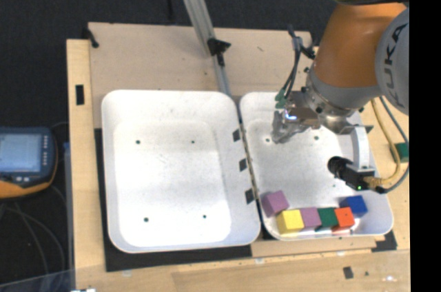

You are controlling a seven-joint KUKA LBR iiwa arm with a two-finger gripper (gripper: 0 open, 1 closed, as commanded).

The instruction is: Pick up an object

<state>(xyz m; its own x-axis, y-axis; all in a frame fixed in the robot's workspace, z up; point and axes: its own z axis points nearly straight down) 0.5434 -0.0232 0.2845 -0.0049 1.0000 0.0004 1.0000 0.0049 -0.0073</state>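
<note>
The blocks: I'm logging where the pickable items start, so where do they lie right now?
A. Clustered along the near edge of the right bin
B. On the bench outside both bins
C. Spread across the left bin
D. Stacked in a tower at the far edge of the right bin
A: the purple block, yellow block, orange block and blue block sit grouped at the near edge of the right bin.

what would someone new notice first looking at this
Probably the big orange-banded arm reaching in from the right, its gripper hanging over the right bin. Next, the bright blocks clustered along that bin's near edge, beside the bare-looking left bin.
</note>
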